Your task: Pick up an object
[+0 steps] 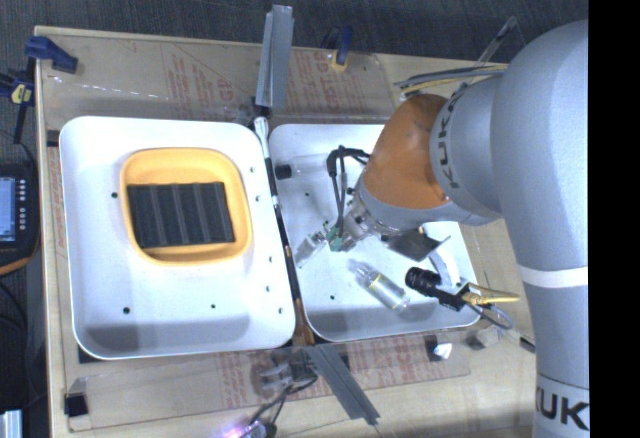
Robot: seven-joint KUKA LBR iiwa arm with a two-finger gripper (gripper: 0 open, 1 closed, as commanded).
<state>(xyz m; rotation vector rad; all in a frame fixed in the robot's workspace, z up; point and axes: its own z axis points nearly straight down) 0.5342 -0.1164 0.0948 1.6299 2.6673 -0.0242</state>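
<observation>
The grey arm's jaws (335, 238) are hanging low over the right white bin (310, 321), their spread impossible to tell, near a small clear plastic bottle (380, 286).

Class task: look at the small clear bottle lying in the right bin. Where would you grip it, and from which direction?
Grip the small clear bottle across its middle, coming straight down from above. It lies flat and slanted on the floor of the right white bin, so its narrow sides likely suit a two-finger pinch; its ends point diagonally.
</observation>
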